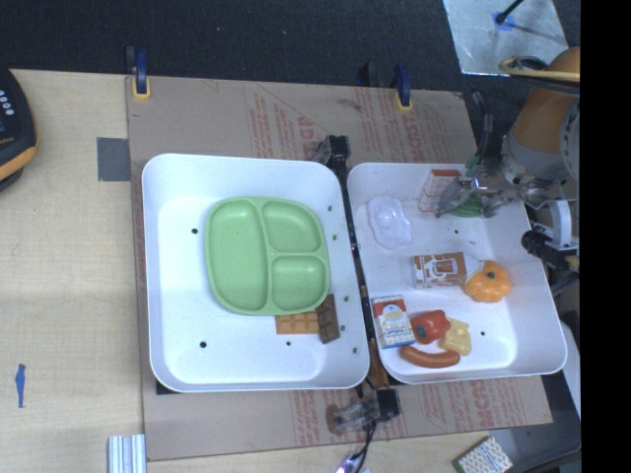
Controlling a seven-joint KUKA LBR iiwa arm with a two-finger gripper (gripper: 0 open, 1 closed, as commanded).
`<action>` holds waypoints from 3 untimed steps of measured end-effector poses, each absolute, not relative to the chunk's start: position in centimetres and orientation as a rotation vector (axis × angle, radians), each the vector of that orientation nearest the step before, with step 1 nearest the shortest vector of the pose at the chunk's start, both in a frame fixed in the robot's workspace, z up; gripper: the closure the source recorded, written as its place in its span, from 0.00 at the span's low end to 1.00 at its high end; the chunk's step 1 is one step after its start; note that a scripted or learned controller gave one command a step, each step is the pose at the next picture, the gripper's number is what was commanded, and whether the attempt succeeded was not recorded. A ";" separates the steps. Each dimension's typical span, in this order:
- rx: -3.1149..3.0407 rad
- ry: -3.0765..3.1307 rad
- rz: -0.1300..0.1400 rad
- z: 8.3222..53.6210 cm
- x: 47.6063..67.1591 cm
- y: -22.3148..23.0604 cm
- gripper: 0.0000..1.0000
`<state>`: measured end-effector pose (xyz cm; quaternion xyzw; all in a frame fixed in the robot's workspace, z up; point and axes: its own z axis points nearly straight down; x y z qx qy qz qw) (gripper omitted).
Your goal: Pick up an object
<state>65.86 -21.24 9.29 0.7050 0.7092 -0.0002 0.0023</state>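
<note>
Camera view: grey two-finger gripper point(463, 197) low over far corner of right white bin point(532, 358), tips at a green-and-red packet point(446, 187) (grip state cannot be told). Same bin: clear plastic cup point(388, 221), orange toy pepper point(488, 282), red sausage point(429, 357). Left white bin point(177, 358): green three-compartment plate point(266, 254), lying flat.

The gripper point(461, 197) hides part of what may be a green item point(473, 205).
</note>
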 end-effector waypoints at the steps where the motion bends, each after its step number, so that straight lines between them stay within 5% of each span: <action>1: 2.217 2.233 -0.005 13.7 61.5 -16.4 0.00; 2: 2.222 2.233 -0.009 11.2 57.4 -13.0 0.00; 3: 2.218 2.233 -0.007 9.1 56.5 -10.6 0.00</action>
